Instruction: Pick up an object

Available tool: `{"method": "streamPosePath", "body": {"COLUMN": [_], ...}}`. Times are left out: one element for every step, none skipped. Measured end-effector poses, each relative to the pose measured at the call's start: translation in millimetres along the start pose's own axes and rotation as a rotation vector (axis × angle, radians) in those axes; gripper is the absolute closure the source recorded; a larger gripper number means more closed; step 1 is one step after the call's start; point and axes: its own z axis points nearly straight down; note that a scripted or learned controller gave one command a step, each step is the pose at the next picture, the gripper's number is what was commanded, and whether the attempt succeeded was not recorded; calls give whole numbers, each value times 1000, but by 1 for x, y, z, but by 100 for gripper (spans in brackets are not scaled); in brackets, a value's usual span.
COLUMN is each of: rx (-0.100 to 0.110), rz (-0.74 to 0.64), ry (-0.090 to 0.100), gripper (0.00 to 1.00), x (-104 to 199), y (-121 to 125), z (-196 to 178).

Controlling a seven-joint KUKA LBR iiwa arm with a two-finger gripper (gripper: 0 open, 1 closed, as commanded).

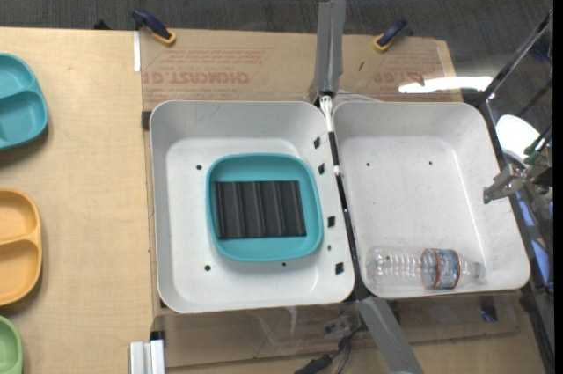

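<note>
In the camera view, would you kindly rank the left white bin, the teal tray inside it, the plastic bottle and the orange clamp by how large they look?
Largest to smallest:
1. left white bin
2. teal tray
3. plastic bottle
4. orange clamp

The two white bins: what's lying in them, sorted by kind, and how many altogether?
Teal tray with a dark ribbed insert, in the left bin: 1
Clear plastic bottle with a blue label, on its side in the right bin: 1
Total: 2
</note>
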Motion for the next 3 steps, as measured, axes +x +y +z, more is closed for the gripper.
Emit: {"method": "streamPosePath", "body": {"rx": [2, 1, 1], "rz": [88, 123, 264], "ry": [2, 0, 0], "gripper": [0, 0, 0], "x": [29, 21, 8], "y": [-1, -4, -2], "z": [142, 73, 33]}}
